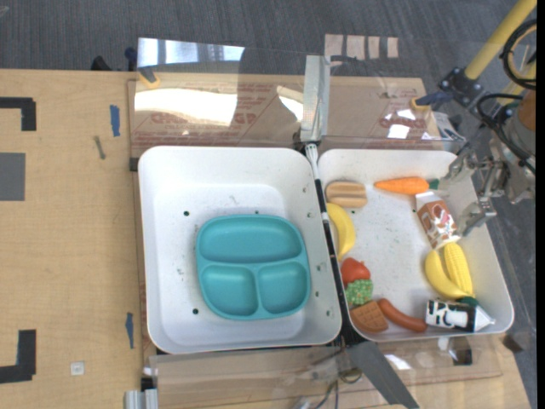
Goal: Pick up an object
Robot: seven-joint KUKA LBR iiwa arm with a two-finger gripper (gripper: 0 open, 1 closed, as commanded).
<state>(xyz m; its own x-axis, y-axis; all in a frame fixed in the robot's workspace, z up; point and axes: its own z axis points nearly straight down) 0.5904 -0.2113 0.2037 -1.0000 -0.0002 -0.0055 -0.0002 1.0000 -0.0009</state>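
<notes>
The right bin holds several toy foods. A carrot and a bun lie at the back. A brown-and-white packet and a yellow banana bunch lie on the right, with a black-and-white bottle at the front. Against the left wall lies a single banana. Below it are a red tomato, green broccoli, a waffle piece and a sausage. My gripper hangs over the bin's right rim, just right of the packet, open, with nothing between its fingers.
The left bin carries a teal divided plate. A metal post and a clear panel stand behind the bins. Cardboard covers the bench to the left. Cables and a yellow bar crowd the top right.
</notes>
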